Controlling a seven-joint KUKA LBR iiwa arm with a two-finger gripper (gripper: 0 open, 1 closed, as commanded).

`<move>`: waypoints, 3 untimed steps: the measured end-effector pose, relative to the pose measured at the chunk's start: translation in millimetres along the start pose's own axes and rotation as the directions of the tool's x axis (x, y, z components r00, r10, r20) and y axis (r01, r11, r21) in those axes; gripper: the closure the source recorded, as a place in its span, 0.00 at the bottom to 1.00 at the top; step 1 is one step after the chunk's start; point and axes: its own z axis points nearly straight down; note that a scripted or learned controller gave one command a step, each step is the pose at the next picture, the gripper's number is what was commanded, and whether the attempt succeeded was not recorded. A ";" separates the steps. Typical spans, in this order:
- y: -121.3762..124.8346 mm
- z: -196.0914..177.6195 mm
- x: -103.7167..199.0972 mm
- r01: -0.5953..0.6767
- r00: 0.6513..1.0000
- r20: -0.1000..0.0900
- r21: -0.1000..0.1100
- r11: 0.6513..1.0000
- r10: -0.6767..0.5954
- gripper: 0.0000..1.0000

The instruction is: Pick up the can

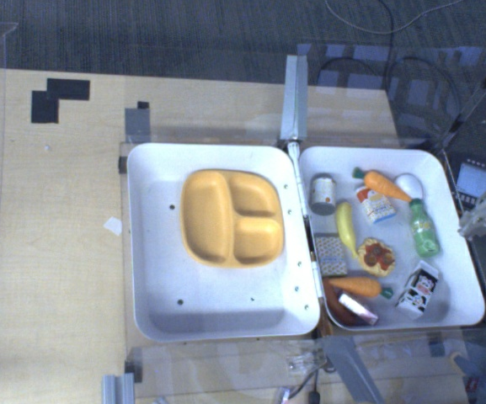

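The can [323, 194] lay on its side in the right bin [445, 175], at the upper left corner, close against the dividing wall and just left of the banana [345, 225]. A carrot [386, 185], a green bottle [423, 227] and a small carton [419, 290] lay elsewhere in that bin, all apart from the can. The left bin [150, 251] held a yellow divided tray [231, 217]. The gripper [484, 215] stood at the right bin's outer rim, well apart from the can; whether it was open or closed could not be told.
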 end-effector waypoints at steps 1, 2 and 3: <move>0.1 -14.5 -0.1 0.329 0.944 0.000 0.000 0.944 -0.329 1.00; 3.9 -13.3 -5.7 0.676 0.737 0.001 0.000 0.737 -0.676 1.00; 18.6 76.1 -13.2 0.672 0.740 -0.002 -0.003 0.740 -0.672 1.00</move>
